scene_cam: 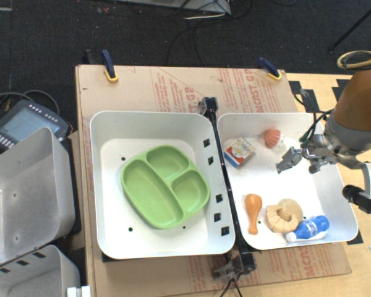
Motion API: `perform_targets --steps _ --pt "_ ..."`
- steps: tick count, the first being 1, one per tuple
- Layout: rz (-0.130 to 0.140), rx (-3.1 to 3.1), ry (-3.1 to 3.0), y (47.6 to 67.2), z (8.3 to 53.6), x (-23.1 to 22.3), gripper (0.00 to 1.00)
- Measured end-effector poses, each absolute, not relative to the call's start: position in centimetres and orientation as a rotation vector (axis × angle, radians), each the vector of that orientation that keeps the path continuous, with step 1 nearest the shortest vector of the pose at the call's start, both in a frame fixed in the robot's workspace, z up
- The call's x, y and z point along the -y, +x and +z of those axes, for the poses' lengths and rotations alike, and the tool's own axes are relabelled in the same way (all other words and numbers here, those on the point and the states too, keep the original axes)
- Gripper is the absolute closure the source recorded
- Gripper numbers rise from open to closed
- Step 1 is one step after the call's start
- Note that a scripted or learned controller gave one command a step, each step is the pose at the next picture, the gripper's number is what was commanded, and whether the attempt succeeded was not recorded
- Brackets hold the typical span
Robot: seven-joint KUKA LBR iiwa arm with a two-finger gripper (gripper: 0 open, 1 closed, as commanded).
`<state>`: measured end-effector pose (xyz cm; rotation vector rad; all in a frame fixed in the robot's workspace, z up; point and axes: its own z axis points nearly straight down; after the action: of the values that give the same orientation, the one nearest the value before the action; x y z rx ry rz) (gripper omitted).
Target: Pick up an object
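The right bin [334, 193] holds several small objects. A red, white and blue carton [239, 151] lies at its back left, with a pinkish ball [271, 137] just behind it. Near the front lie an orange drumstick [253, 211], a beige ring-shaped pastry [283, 215] and a blue bottle [309, 228] on its side. My gripper [301, 163] hangs over the middle of this bin, right of the carton and behind the pastry. It is open, with only white bin floor between its fingers.
A green divided plate [166, 186] lies in the left bin [105, 166]. A black divider [219, 166] separates the two bins. Grey equipment [25, 184] stands left of the bench, and clamps [109, 65] hold the board's back edge.
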<state>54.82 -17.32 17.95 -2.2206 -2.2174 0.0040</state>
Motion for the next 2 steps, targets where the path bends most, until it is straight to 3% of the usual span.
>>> perform_targets --steps 1,2 --pt "0.005 2.216 -2.220 54.3 11.6 17.1 0.00" --pt "-0.001 2.220 -2.224 54.4 13.0 17.1 1.00"
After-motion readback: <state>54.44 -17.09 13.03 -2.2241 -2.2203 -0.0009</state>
